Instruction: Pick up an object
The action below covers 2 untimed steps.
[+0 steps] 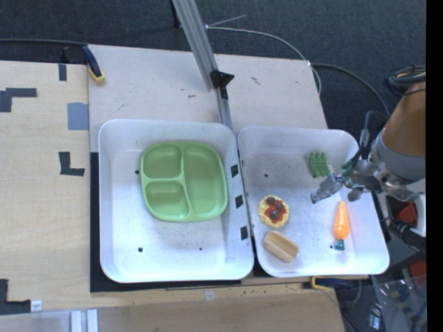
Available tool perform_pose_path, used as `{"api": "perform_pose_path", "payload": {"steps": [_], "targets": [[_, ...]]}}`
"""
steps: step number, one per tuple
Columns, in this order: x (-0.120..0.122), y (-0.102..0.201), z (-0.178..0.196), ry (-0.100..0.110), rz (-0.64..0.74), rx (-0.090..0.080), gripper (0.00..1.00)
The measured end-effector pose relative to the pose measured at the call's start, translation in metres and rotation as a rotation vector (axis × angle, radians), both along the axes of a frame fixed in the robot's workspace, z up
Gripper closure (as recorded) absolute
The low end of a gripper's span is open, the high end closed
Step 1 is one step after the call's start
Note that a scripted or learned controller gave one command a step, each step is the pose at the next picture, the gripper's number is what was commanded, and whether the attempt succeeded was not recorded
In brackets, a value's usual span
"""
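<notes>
While the grey arm with its orange band (408,126) reaches in over the right-hand shallow white plastic bin (277,140), its two-finger gripper (324,192) hangs low above that bin's floor. One slim metal finger (320,194) shows clearly, slanting down and toward the small round tart; the other is lost against the wrist hardware, so how wide the fingers are spread cannot be told, and nothing can be seen between them.

Four toy foods lie in this bin, taking the small round tart with a yellow crust and red filling (274,211) as the marker. Just below it, toward the bin's front rim, rests a tan bread roll (280,246), close to the tart, though whether they touch is unclear. Up and to the right of the tart, near the finger, sits a bunch of green ridged vegetable pieces (318,164). Well to the tart's right lies an orange carrot with a small green tip (340,223), roughly upright in the view, just beside the gripper and below it.

To the tart's left, past the rims where the bins meet, the left-hand white bin (114,206) holds a light green plastic divided plate with three compartments (184,180).
</notes>
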State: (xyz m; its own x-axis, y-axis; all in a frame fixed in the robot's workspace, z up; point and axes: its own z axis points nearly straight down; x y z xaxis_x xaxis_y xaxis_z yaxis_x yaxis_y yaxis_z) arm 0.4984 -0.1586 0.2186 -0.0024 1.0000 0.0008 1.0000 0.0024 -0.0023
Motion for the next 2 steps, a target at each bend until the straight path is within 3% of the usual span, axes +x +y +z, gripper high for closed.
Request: {"api": "perform_pose_path", "payload": {"steps": [1, 2], "targets": [[0.000, 0.000, 0.000, 0.000, 0.000, 0.000, 0.00], [-0.006, 0.001, -0.044, 0.004, -0.001, 0.000, 0.00]]}}
